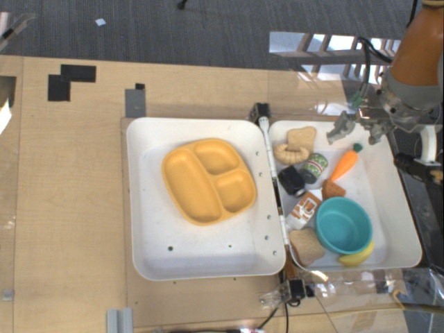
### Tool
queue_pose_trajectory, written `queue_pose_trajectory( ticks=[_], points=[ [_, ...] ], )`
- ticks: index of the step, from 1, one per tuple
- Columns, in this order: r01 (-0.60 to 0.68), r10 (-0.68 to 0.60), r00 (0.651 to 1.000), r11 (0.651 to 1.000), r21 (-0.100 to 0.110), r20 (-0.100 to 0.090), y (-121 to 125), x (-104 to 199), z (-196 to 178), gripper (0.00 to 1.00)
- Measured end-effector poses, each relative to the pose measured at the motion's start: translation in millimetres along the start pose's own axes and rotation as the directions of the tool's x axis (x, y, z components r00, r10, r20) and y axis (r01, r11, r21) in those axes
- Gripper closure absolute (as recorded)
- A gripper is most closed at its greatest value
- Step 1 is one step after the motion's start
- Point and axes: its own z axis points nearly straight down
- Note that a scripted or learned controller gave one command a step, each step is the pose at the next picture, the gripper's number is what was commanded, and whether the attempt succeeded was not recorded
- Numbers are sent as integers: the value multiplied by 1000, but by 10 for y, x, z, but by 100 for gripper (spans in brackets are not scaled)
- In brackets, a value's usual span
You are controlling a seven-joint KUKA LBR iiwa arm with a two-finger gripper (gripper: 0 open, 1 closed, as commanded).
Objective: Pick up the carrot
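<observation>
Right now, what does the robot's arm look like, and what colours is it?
The arm comes in at the top right. It has a rounded orange band, with grey metal underneath at the wrist. The gripper is grey metal with two thin fingers, and dark cables loop around it. There is no writing that can be read on it.

the arm [422, 47] is cut off by the top and right edges. the teal bowl [343, 224] hides most of a yellow thing [357, 257]. the pincer [355, 125] is too blurry to tell how it stands. the little can's [316, 165] label is too small to read.
</observation>
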Motion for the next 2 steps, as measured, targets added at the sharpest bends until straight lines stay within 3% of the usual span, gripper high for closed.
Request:
queue_pose_trajectory(
  ticks=[1,2],
  points=[
    [-69,69,998,997,-22,9,384,-481,1442,0],
    [253,-253,967,967,-12,8,16,-680,1486,0]
  ],
)
